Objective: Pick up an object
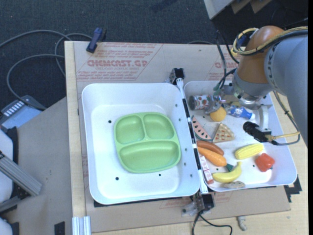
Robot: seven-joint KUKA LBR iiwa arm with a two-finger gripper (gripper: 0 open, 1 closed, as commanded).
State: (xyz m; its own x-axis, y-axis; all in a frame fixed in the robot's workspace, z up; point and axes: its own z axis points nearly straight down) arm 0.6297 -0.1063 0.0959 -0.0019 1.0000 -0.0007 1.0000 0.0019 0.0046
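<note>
Yellow plastic caught our eye: a small lemon (218, 114) lay in the right bin (283, 173), just beneath the gripper (221, 101), beside a small can (200, 102). We could not tell the gripper's state. We judged the lemon light, rigid and slick, likely to roll, so best pinched across its rounded middle.

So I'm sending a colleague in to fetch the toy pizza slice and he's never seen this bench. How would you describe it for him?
Go to the right-hand bin, the one crowded with toy food. Near its middle lies the pizza slice, a tan triangle beside the watermelon wedge. It is the only flat, pale, speckled piece; the watermelon wedge is red with a dark rind.
</note>
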